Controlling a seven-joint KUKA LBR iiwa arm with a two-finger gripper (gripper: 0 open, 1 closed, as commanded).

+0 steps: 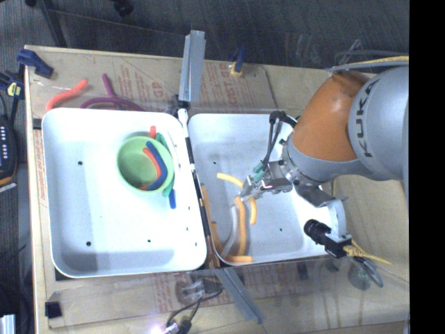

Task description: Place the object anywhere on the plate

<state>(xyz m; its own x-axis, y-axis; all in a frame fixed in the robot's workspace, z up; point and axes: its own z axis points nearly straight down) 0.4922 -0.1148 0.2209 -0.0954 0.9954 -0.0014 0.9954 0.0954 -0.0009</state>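
The tool (252, 186) hovers over yellow flexible strips (243, 214) in the right white bin (208, 134); its spread cannot be told. Picking seems underway; next comes carrying to the green round plate (139, 160).

The arm (361, 127) is getting cut off at the right edge. It's also covering the right bin's (229, 131) far side. The hand (256, 184) is looking too blurry to read.

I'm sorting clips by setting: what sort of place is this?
Likely a robotics lab test bench, not a home: a KUKA arm reaches over two white bins on a taped cardboard surface, with clamps and loose cables at the edges.
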